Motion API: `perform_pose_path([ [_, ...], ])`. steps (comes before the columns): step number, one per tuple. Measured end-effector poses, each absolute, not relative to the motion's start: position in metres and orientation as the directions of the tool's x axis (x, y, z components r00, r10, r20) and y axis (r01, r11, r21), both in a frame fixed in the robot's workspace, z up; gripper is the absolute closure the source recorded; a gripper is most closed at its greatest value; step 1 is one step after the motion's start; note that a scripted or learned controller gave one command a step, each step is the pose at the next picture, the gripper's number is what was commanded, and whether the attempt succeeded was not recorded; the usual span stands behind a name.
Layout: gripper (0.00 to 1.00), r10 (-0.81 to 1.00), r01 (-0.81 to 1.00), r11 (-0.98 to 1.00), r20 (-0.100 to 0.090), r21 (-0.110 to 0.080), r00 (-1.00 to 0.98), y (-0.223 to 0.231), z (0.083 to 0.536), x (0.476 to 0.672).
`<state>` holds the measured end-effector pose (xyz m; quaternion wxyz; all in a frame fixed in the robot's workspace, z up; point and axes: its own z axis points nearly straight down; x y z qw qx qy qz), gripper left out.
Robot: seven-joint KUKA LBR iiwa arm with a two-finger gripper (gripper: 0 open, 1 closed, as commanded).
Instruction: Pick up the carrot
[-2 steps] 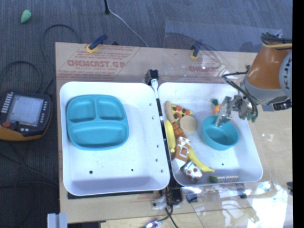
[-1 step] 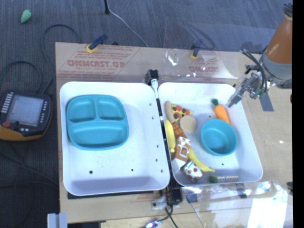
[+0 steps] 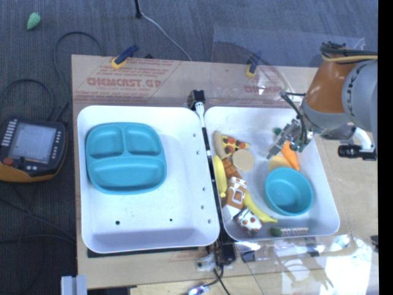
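Carrot (image 3: 291, 157): lies in the right bin (image 3: 328, 196), toward its 2 o'clock corner, just beyond the rim of the blue bowl (image 3: 288, 191) at the bowl's 12 o'clock, with a pale yellow piece touching it on its 9 o'clock side.

Carrot's long axis: runs roughly from 11 o'clock to 5 o'clock, the thicker end seeming nearer the pincer.

Pincer (image 3: 287, 139): sits just at the carrot's 11 o'clock, so the carrot lies at its 5 o'clock, very close or touching; I cannot tell which.

Pincer state: the dark fingers blur together with green and metal parts, so whether they stand apart or together cannot be told, and no carrot shows between them.

Arm (image 3: 341, 94): comes in from 3 o'clock over the bin's far corner, orange band above the wrist.

Step in hand: judged as the final approach to the carrot, grasp not yet made.

Coming move: probably a small shift toward 5 o'clock and a closing across the carrot's short width, at right angles to its long axis.

Risk: the bowl rim and the yellow piece crowd the carrot and may block a finger or get nudged.

Neighbours: pizza slice (image 3: 228, 144), banana (image 3: 220, 176) and other toy food lie at the bin's 9 o'clock side, well apart; a blue tray (image 3: 125, 156) rests in the left bin (image 3: 142, 226).
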<state>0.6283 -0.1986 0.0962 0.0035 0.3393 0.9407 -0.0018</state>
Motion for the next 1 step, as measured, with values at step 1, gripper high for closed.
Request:
perform_pose_path([
  [1,1.0,0.864,0.864,0.504,-0.005,0.004,-0.504,-0.1366,0.1766,0.6115],
])
